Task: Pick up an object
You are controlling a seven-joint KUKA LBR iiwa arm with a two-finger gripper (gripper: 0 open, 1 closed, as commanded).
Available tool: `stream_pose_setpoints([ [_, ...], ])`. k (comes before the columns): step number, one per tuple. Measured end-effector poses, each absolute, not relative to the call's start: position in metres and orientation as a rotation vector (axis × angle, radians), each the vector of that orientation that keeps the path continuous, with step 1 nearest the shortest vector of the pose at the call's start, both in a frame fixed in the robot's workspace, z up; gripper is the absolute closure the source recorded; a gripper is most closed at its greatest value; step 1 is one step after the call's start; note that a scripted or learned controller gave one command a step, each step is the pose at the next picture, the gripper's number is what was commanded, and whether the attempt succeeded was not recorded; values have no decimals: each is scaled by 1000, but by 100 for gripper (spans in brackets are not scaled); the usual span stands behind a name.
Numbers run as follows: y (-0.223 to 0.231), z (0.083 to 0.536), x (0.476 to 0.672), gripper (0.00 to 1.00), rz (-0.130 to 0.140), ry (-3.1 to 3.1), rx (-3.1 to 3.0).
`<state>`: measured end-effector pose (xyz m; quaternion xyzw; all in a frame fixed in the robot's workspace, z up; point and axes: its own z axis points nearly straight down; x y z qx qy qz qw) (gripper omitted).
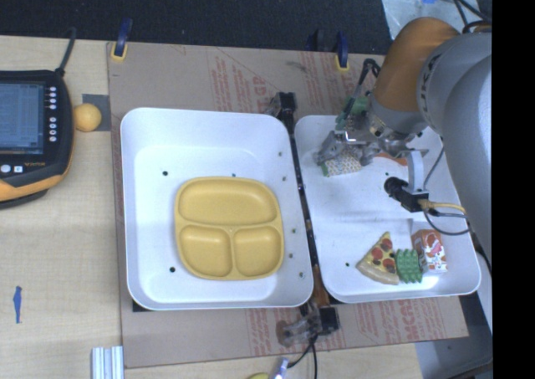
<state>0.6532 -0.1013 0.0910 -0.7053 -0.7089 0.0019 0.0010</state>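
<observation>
Three toys (401, 258), perhaps, one tray (227, 227), two bins (134, 202).

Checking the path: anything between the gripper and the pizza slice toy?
Camera view: just bare white bin floor between the gripper and the pizza slice toy.

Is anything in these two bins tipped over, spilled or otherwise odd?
Nothing looks spilled or broken. The yellow divided tray lies flat in the left bin. In the right bin, the pizza slice, green block and small carton crowd one near corner, touching. The gripper is by a speckled object.
</observation>
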Motion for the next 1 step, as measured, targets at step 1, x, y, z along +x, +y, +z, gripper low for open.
stream_pose_setpoints([
  [1, -102, 102, 654, 100, 5, -2228, -2213],
])
